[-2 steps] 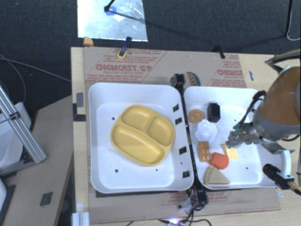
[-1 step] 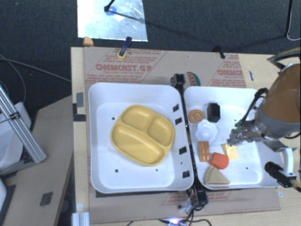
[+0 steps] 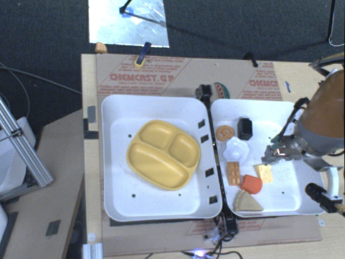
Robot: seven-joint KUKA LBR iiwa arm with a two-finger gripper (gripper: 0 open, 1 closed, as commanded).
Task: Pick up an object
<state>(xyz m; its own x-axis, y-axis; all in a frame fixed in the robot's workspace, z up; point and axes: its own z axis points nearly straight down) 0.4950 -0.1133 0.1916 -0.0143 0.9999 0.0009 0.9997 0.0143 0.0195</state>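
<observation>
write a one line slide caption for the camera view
Arm's gripper hovers over toy food in the right bin; a yellow divided plate sits in the left bin.

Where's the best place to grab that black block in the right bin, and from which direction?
Grip the black block across its two long sides, coming straight down from above. It lies flat near the back of the right bin, apart from the round orange piece beside it, so both sides look reachable.
</observation>
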